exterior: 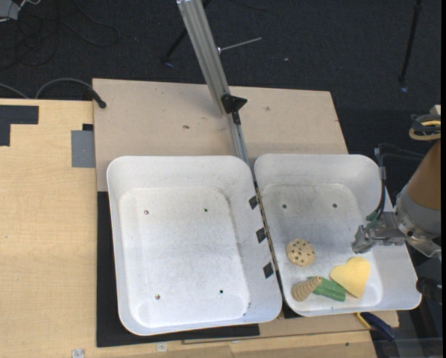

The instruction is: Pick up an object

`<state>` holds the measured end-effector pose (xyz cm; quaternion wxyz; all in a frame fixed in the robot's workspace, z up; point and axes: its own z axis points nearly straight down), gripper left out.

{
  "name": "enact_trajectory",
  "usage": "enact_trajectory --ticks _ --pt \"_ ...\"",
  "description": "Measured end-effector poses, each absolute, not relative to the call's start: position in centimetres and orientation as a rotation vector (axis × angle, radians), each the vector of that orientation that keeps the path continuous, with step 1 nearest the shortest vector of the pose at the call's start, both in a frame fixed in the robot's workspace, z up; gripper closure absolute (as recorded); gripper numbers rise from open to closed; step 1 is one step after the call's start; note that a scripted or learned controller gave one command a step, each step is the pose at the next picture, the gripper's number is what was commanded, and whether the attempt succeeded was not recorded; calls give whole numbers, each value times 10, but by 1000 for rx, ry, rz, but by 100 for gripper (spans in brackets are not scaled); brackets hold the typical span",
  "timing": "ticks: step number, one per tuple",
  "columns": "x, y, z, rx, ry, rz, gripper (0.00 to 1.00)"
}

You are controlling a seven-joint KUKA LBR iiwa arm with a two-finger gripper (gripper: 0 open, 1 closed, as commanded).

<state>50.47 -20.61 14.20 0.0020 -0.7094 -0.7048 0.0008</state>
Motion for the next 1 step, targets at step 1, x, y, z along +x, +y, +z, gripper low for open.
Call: enact_trajectory --ticks 1 --pt "514 -202 192 -2221 -2225 -3 100"
